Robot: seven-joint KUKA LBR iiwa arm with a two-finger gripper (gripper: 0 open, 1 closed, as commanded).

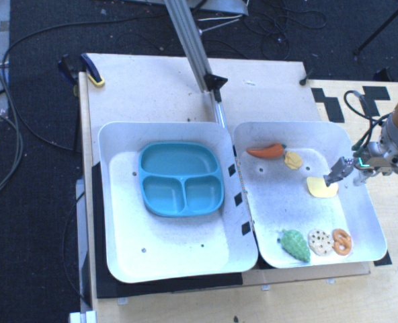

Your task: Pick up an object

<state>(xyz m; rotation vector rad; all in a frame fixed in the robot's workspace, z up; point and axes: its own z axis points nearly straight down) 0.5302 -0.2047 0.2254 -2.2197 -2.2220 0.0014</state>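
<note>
White right bin (360,200): flat pale-yellow slice (321,188) beside end effector (337,173), finger state unclear.

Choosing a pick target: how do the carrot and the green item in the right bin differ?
The carrot is orange, slim, lying crosswise near the bin's far wall; the green item is stubbier, bumpy, at the near edge beside the cookie. The gripper is closer to the carrot. Both lie untouched in the right bin.

A flat pale-yellow piece (321,188) lies in the right bin (360,210), near its right wall.
</note>
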